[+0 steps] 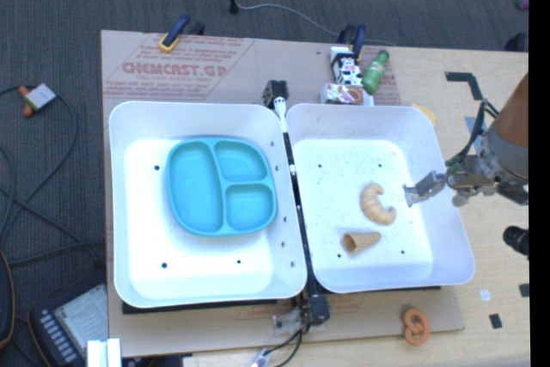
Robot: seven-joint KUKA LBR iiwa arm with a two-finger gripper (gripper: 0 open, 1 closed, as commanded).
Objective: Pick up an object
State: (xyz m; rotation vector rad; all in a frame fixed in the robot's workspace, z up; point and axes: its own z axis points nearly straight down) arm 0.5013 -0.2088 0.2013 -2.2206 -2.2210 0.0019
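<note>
Over right white bin (447,249), I see my grey two-finger gripper (427,186) hovering with fingers spread, holding nothing; tan curved croissant (376,204) just beside; tan cone (361,241) nearby.

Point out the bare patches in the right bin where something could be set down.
Free: right bin's floor left of the croissant, toward the divider, and along the far wall. Crowded: near-right corner, where croissant, cone and gripper cluster.
</note>
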